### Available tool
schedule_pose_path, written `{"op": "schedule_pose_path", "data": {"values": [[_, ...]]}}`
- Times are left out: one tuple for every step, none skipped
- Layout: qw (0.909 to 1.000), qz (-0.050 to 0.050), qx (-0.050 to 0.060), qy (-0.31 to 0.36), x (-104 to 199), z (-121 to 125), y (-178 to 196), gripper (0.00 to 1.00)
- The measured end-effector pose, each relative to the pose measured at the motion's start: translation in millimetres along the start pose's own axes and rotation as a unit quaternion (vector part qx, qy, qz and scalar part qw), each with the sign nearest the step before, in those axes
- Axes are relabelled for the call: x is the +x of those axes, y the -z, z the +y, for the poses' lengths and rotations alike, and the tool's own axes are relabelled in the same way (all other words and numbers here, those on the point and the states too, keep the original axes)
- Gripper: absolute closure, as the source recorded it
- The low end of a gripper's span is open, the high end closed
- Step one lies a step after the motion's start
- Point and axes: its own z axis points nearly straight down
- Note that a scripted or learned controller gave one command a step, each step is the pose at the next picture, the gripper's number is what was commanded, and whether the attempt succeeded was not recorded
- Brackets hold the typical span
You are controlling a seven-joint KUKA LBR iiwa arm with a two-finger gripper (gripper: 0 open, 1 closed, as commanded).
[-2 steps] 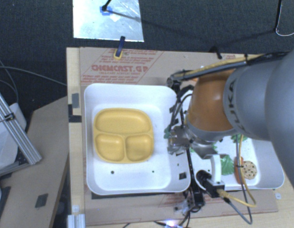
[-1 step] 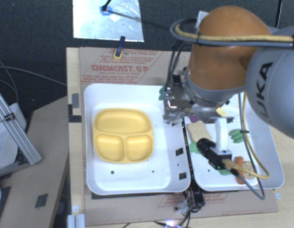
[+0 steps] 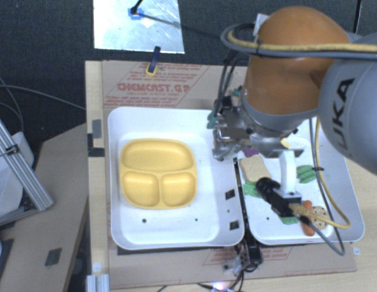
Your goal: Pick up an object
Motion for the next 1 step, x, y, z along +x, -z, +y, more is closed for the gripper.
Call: {"op": "schedule_pose_path", "data": {"values": [[1.0, 0.0, -0.001, 0.002, 0.2, 0.6, 10.5, 1.0]]}}
